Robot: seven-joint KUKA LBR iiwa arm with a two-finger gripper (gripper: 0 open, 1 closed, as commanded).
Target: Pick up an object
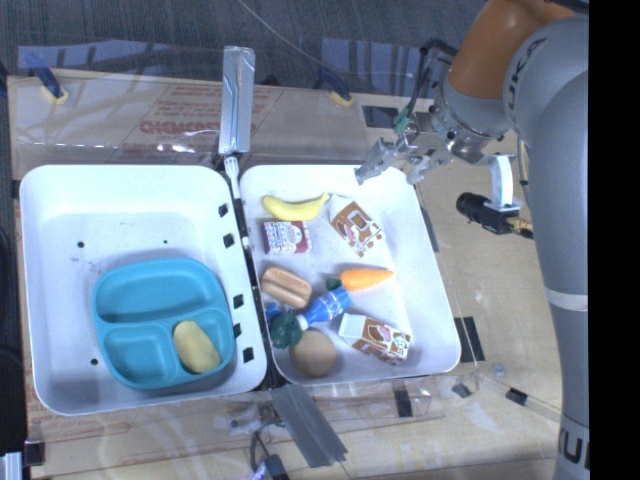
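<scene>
A pale wooden bench top (pixel 480 298) is seen from above at a slant, spread with clear plastic sheeting (pixel 130 108) held by blue tape (pixel 45 78) at ten o'clock. A strip of silver tape (pixel 237 98) is fixed at twelve o'clock. Beyond the bench's far edge, dark grey carpet (pixel 150 8) is crossed by a thin cable (pixel 270 28). Even, diffuse light is cast throughout.

Not much legible here tbh. The clear plastic sheet (pixel 150 118) above the left bin, up around 11 o'clock, has reddish printing that looks mirrored or upside down, can't make out the words. The small cartons (pixel 285 236) in the right bin have red and brown label art, but the print is too tiny to read.
</scene>
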